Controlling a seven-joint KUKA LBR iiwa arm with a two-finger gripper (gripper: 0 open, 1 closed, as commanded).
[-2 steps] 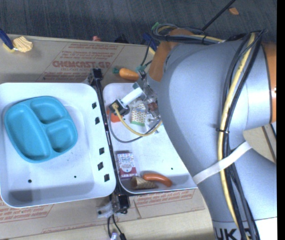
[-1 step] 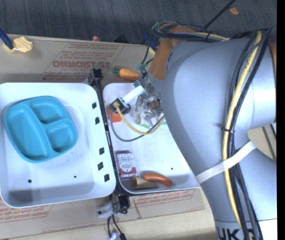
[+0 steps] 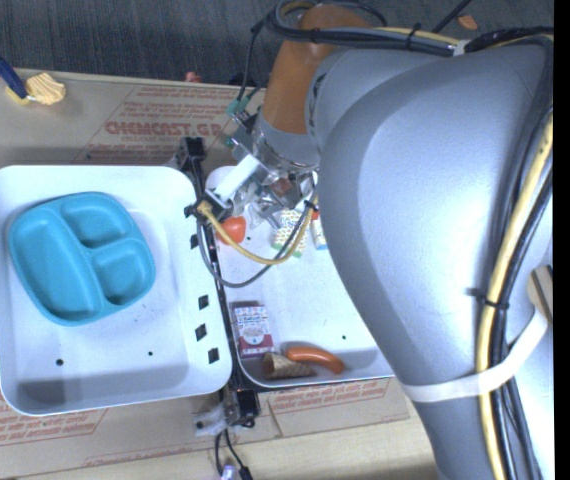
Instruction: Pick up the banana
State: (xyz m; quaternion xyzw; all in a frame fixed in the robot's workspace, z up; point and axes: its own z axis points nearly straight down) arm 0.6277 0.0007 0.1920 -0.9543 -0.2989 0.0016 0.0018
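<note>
Low over the far end of the right bin, my claw is too cluttered with cables for me to tell how open it is or whether it holds anything. I cannot place the banana for certain: a thin yellow curve just beneath the claw may be it or a cable. That bin also holds a small red piece, a red-and-white packet and an orange sausage-shaped thing; the left bin holds a blue divided tray.

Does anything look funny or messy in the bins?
Nothing looks spilled or broken. The blue divided tray lies a bit crooked in the left bin. In the right bin, a small red packet and an orange sausage-shaped toy lie near the front wall.
</note>
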